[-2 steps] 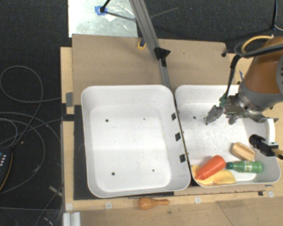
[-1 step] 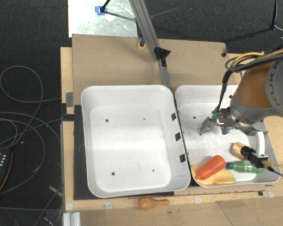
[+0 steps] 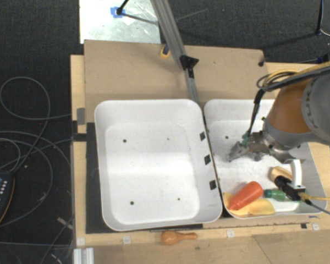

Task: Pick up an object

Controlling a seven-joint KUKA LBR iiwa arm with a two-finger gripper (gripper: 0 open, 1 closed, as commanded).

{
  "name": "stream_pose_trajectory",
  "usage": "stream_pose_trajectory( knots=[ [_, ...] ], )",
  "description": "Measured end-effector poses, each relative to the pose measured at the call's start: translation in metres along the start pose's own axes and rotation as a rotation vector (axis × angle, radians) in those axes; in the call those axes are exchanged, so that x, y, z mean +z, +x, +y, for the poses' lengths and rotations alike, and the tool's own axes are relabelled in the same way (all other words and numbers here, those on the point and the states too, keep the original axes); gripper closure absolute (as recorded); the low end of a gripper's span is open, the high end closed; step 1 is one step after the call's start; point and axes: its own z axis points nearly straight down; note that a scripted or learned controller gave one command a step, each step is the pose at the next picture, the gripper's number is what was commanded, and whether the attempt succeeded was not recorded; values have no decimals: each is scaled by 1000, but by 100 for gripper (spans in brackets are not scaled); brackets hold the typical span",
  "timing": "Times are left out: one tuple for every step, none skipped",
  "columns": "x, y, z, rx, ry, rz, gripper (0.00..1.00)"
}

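Now, in the camera view, the grey arm (image 3: 313, 106) with its orange band (image 3: 286, 111) comes in from the right and bends down over the right bin (image 3: 223, 117). Its gripper (image 3: 235, 152) hangs low over the bare white floor in the middle of this bin, with the two fingers spread a little apart and nothing between them. The objects lie together at the near edge of the right bin: an orange carrot-shaped toy (image 3: 245, 194), a yellow piece (image 3: 259, 208) just beside and partly under it, a green marker (image 3: 279, 193) to its right, and a tan piece (image 3: 280, 174) above the marker. The left bin (image 3: 107, 120) stands just beside the right one. A small wooden object (image 3: 178, 236) lies on the bench (image 3: 137, 65), in front of the left bin.
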Motion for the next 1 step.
stream_pose_trajectory(
  knots=[
    [-13,-1,1,1,-5,-1,100]
  ],
)
